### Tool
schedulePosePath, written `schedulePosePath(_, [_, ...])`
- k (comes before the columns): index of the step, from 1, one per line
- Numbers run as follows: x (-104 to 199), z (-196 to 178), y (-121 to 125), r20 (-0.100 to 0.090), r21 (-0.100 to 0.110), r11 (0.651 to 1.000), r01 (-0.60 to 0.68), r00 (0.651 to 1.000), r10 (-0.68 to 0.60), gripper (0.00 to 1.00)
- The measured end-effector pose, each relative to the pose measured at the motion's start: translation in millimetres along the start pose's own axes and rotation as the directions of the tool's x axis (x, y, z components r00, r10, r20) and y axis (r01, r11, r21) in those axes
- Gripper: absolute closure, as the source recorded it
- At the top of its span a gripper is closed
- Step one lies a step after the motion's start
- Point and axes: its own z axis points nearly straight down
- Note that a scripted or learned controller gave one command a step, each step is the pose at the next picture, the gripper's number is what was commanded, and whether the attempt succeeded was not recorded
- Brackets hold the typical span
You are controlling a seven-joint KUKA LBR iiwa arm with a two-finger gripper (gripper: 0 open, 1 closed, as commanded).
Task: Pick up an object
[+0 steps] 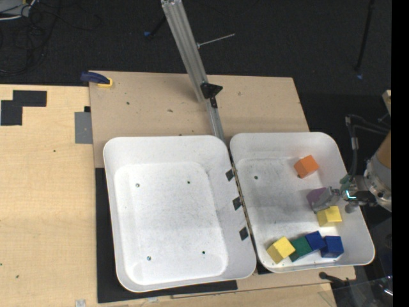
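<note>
The right bin [281,152] holds several small blocks. An orange block [306,165] lies near the far right. A purple block [317,198] and a yellow block [329,215] sit at the right wall. Along the front lie another yellow block [280,249], a green block [299,247] and two blue blocks [314,240] [332,245]. My gripper [337,197] reaches in low over the bin's right rim, right beside the purple block and just above the yellow one. Nothing is visibly lifted.
The left bin [121,152] lies beside the right one, joined by black clips [236,202]. A slanted aluminium rail [189,50] rises behind the bins. A blue-and-yellow clamp [97,78] sits at the board's far left corner.
</note>
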Motion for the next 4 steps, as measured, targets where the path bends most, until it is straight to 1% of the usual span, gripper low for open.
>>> schedulePosePath(1, [-1,-2,1,0.001,-0.005,1.000,-0.002,1.000,0.002,0.00])
schedulePosePath(2, [3,42,2,0.000,0.000,1.000,-0.001,1.000,0.001,0.00])
schedulePosePath(3, [3,79,12,0.015,-0.019,1.000,-0.007,1.000,0.007,0.00])
schedulePosePath(4, [3,76,15,0.014,-0.029,1.000,-0.006,1.000,0.006,0.00])
